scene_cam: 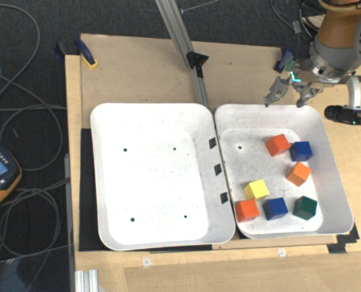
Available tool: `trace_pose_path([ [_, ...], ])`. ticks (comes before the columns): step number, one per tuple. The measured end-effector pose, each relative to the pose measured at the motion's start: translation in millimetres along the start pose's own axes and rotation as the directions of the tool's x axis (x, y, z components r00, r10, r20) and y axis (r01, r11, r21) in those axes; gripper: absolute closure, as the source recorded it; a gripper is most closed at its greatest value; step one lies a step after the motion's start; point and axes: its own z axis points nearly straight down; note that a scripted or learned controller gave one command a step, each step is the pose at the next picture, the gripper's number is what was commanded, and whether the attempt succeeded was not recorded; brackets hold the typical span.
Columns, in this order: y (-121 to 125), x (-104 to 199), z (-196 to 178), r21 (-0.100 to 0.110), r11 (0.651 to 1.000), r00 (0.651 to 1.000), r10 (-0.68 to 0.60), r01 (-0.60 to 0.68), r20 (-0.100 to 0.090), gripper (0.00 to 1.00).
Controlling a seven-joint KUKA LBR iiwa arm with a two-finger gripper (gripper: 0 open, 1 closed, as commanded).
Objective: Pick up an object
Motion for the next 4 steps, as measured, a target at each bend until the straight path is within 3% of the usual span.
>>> trace_pose_path([
  [1,0.9,0.0,-3.2,-0.004,1.0,1.0,-0.001,0.001,0.002,0.0],
  [3,-1.6,-11.8,117.4,0.002,1.0,1.0,0.001,-0.001,0.0,0.0],
  [4,-1.2,-11.2,120.6,-0.003,1.0,1.0,0.0,0.0,0.002,0.0],
])
